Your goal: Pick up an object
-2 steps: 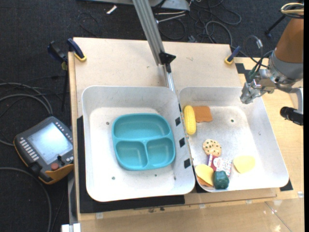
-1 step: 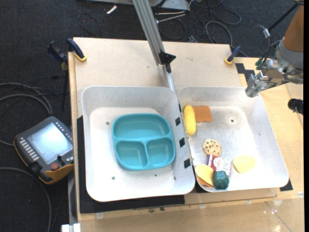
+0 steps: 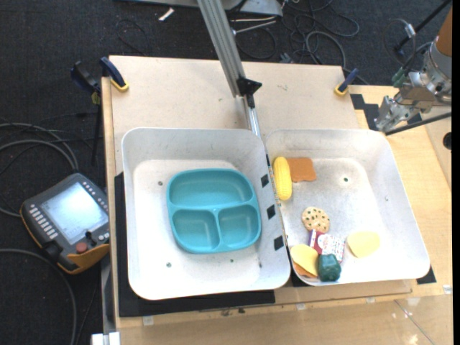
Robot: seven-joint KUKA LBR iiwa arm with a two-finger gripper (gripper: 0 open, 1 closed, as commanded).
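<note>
We see green lump (image 3: 329,267) nearest, right bin's (image 3: 402,214) front; behind it packet (image 3: 331,245), cookie (image 3: 315,218), yellow corn (image 3: 282,177). Teal tray (image 3: 213,210) in left bin. Gripper (image 3: 392,117) beyond right bin's back-right corner, grip unclear.

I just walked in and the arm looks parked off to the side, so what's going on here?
The gripper sits at the right edge of the view, outside the right bin, with nothing visibly in it. No pick has begun. The right bin holds small toy foods: a yellow corn cob, an orange slab, a cookie, a yellow piece and a green item. A teal divided tray lies in the left bin.
</note>
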